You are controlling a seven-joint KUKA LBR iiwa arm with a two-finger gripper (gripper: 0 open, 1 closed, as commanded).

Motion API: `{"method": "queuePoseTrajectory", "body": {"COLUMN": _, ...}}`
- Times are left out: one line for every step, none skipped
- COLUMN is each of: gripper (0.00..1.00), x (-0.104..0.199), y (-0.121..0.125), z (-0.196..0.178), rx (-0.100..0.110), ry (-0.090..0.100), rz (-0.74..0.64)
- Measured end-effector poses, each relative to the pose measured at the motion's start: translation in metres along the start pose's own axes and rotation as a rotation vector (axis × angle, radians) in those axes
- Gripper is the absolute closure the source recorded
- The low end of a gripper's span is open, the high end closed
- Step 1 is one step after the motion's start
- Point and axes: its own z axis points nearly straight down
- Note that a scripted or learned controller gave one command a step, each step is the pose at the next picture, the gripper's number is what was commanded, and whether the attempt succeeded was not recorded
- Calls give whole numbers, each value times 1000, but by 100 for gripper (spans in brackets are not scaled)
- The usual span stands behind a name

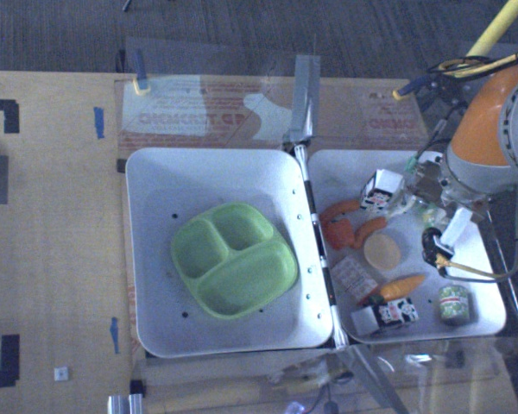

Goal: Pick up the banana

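Plate [234,259] in left bin [155,188]

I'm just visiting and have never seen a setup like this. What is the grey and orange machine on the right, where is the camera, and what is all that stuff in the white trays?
The grey and orange machine is a robot arm reaching in from the right. The camera is fixed above the bench and looks down at a slant. At the arm's tip sits a two-finger gripper, its hand, hanging over the right bin. I cannot tell whether it holds anything.

Two shallow white bins sit side by side. The left bin has a green divided plate. The right bin has a jumble of small toy food items: orange pieces, a round tan disc, a carrot-like piece, small printed boxes and a green-topped item. The robot is meant to pick up a banana, which I cannot pick out with certainty.
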Motion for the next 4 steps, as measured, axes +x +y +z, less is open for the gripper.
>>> {"method": "queuePoseTrajectory", "body": {"gripper": 0, "x": -39, "y": -4, "z": 30, "rx": -17, "ry": 8, "rz": -26}}
{"method": "queuePoseTrajectory", "body": {"gripper": 0, "x": -28, "y": 52, "z": 41, "rx": -10, "ry": 6, "rz": -478}}
{"method": "queuePoseTrajectory", "body": {"gripper": 0, "x": 65, "y": 22, "z": 40, "rx": 5, "ry": -1, "rz": -161}}
{"method": "queuePoseTrajectory", "body": {"gripper": 0, "x": 16, "y": -4, "z": 41, "rx": -4, "ry": 5, "rz": 91}}
